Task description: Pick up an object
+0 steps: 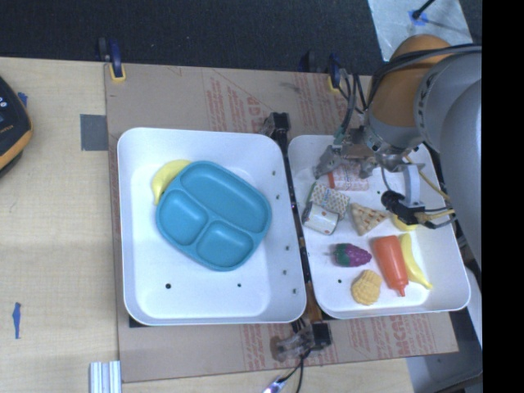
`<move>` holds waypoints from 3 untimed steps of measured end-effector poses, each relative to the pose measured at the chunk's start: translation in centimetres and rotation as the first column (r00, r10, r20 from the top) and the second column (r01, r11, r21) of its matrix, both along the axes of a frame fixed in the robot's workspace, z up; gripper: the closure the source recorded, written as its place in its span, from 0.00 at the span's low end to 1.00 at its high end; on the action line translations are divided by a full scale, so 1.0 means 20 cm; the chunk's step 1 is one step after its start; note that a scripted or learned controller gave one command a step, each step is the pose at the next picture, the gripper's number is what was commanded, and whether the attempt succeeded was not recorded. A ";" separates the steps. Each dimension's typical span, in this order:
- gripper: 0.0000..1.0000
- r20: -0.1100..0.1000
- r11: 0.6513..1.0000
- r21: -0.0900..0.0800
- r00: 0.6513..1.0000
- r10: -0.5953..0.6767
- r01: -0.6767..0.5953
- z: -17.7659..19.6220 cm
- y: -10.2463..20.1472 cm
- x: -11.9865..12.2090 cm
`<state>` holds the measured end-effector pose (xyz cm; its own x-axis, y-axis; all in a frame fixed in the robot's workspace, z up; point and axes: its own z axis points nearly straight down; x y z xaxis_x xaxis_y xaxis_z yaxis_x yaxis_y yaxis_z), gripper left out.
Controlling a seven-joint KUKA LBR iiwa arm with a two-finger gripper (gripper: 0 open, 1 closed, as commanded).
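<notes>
We lower our hand into the right bin's far-left corner, its grip state impossible to tell, so nothing looks lifted yet.

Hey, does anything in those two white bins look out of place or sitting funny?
One thing: in the left bin, the blue divided plate lies askew, overlapping a yellow object that pokes out at its upper-left edge. The toy food in the right bin is loosely scattered, nothing spilled.
</notes>
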<state>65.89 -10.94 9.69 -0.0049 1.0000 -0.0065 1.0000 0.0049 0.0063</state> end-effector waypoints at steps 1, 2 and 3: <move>1.00 0.000 1.000 -0.001 1.000 0.002 -0.002 0.06 -0.01 0.00; 0.00 -0.001 1.000 -0.001 1.000 0.002 -0.002 0.06 -0.01 0.00; 0.00 -0.004 1.000 0.006 1.000 0.000 0.000 0.00 -0.04 0.00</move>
